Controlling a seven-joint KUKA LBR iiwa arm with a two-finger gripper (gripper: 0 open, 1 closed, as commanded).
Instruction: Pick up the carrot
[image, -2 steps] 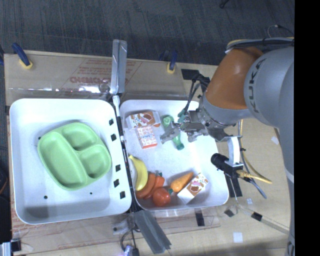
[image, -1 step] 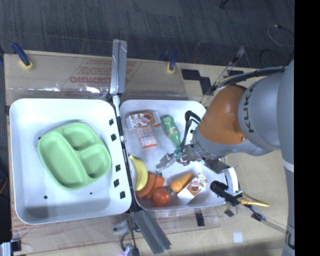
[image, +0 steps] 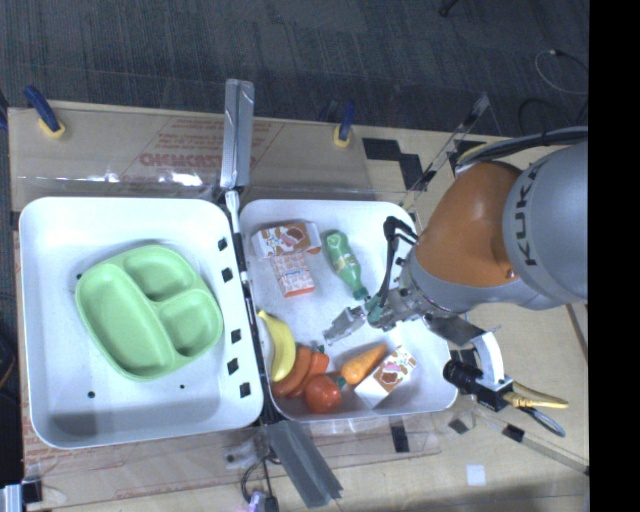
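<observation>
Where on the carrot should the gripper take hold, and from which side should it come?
Probably grip the carrot at mid-length, from above, fingers across its narrow width. It lies flat and slanted, with the tomato at its lower-left end and the small carton along its right.

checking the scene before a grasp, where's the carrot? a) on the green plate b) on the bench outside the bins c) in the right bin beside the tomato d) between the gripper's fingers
c: the carrot lies near the right bin's front edge, next to the tomato.
</observation>
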